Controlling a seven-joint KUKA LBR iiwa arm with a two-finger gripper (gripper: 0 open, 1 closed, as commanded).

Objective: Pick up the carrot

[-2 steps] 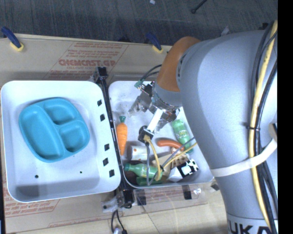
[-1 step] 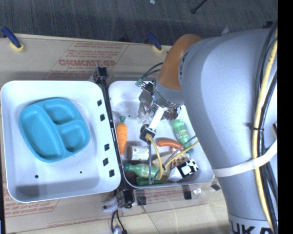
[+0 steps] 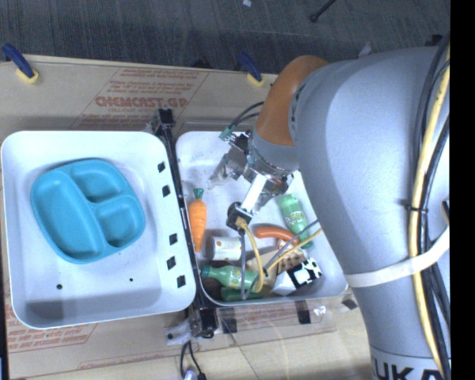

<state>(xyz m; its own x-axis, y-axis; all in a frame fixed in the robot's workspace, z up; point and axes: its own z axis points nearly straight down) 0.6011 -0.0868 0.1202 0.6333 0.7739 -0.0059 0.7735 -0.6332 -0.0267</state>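
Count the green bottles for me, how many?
2. One green bottle lies by the arm, another along the right bin's near wall. The arm may hide more.

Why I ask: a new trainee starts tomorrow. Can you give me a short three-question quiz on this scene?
1. True or false: the carrot lies on the blue plate.
2. Which wall of the right-hand bin is the carrot nearest? A) the one beside the left-hand bin B) the far one C) the near one
3. Does the hand hold the carrot?

Key: 1 false; 2 A; 3 no, the carrot lies on the bin floor, apart from the hand.
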